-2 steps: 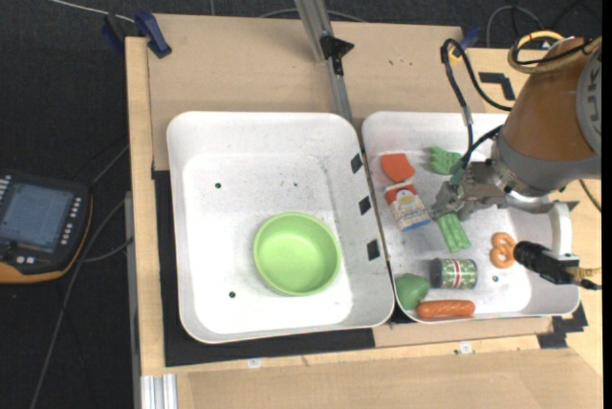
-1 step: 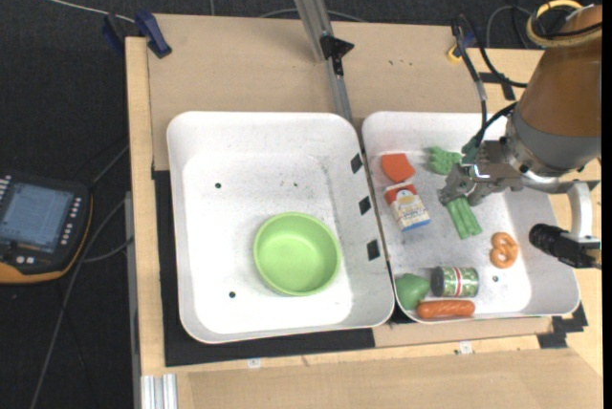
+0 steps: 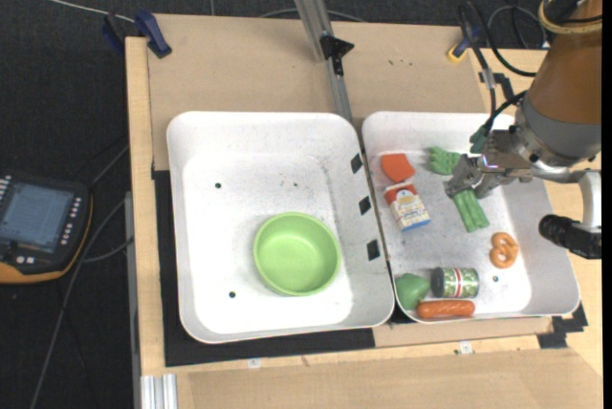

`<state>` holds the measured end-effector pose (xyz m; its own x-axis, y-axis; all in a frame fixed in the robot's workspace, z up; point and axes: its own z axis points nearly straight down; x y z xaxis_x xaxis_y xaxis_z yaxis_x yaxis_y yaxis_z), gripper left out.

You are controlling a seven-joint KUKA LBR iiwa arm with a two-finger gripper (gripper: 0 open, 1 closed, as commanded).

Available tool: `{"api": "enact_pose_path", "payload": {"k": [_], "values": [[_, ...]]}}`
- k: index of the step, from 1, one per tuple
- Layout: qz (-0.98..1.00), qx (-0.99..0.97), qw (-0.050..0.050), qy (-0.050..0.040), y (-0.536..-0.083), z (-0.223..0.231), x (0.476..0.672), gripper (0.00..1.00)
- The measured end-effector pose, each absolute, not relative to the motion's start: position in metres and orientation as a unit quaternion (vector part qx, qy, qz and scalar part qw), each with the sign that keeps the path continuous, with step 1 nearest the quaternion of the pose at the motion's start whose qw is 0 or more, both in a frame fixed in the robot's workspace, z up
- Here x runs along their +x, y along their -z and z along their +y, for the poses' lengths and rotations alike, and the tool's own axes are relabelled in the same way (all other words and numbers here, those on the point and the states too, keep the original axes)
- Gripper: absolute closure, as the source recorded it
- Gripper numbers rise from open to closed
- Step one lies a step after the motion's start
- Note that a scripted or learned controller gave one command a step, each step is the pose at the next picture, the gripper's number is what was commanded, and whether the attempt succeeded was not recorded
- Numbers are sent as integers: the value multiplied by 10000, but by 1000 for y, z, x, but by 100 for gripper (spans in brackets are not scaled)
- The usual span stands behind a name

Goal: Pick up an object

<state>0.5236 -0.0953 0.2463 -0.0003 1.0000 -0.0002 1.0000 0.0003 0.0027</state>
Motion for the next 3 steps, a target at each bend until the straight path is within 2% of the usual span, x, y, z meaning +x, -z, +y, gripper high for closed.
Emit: {"api": "enact_pose_path", "payload": {"k": [1,3], "values": [[7086,7057,-5,-2,-234,-51,550,100],[7087,7055,2,-10,-243,52,614,100]]}}
